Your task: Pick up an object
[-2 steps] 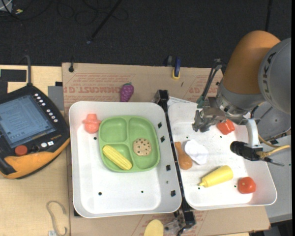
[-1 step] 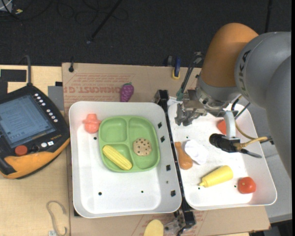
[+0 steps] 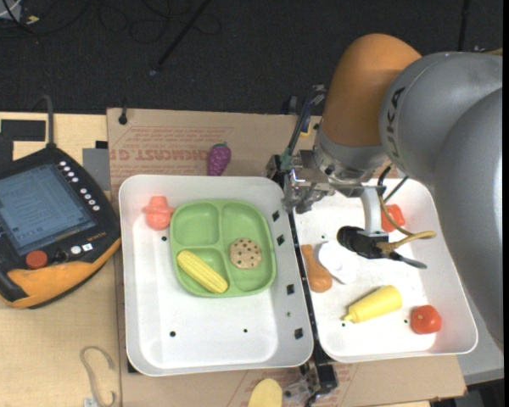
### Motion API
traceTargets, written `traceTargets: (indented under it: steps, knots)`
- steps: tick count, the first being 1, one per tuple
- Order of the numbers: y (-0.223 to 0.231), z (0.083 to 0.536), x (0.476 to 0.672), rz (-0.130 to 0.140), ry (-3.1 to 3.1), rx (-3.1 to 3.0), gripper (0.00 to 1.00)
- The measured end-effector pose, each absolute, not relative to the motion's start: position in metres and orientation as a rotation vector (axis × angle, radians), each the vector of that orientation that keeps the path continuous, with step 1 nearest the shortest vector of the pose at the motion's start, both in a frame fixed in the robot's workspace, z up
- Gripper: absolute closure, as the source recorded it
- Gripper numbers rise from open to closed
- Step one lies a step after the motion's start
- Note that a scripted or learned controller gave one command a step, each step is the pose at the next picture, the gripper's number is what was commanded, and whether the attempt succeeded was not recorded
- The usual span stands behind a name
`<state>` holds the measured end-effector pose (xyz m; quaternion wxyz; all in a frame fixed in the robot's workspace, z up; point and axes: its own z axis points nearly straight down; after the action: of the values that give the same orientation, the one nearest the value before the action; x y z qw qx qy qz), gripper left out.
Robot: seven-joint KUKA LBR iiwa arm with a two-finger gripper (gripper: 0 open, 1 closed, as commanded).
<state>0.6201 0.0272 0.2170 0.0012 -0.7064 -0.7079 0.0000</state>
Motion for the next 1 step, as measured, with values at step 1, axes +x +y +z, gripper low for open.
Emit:
traceTargets:
  steps: [1]
  knots:
    - [0.0269,0.2233,0.6101,0.004,-2.218,-2.220,1.00]
